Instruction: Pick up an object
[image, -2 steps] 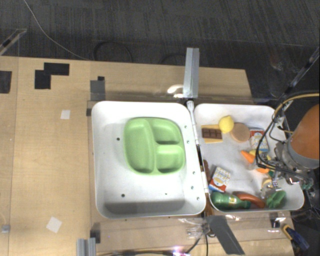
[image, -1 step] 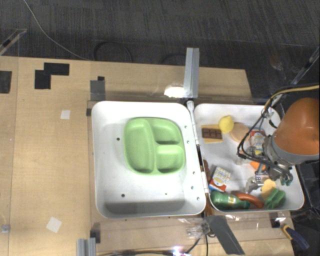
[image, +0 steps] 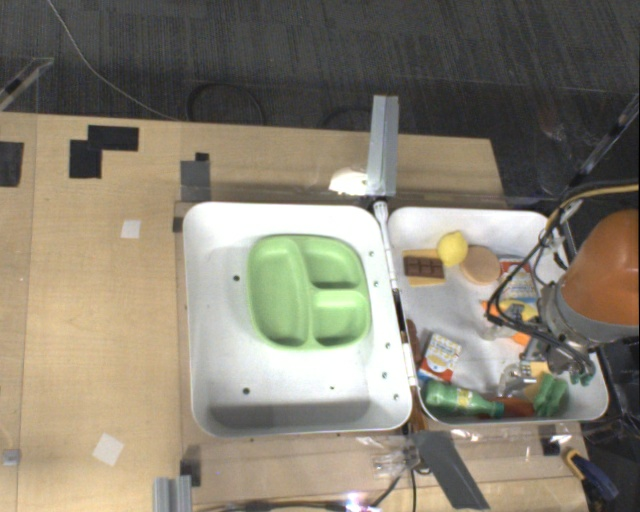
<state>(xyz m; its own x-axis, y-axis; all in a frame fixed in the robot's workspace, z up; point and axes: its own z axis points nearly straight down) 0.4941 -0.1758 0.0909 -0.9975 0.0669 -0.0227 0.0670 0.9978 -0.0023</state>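
- The gripper (image: 522, 377) hangs low in the near right corner of the right bin (image: 470, 222), beneath the orange band of the arm (image: 605, 275). Cables and the wrist cover much of it, so I cannot tell how wide it stands or whether anything is in it.
- Just beside the gripper lie a green bottle (image: 462, 402) along the near wall and a green toy (image: 552, 394) toward the corner. Either could be the target; which one it is going for is my guess, not something plain to see.
- Progress, as I judge it: the arm is down among the clutter, but nothing is visibly lifted, so the grasp and the lift are left to do.
- The green bottle lies flat, its long axis running along the bin's near wall, left to right in the view; the reddish end points right, toward the gripper.
- Farther off in the same bin sit a small printed packet (image: 443, 351), a chocolate bar (image: 422, 267), a yellow lemon (image: 453, 247) and a tan round disc (image: 481, 266).
- The left bin (image: 215, 300) holds a green divided tray (image: 305, 290), well apart from the gripper.
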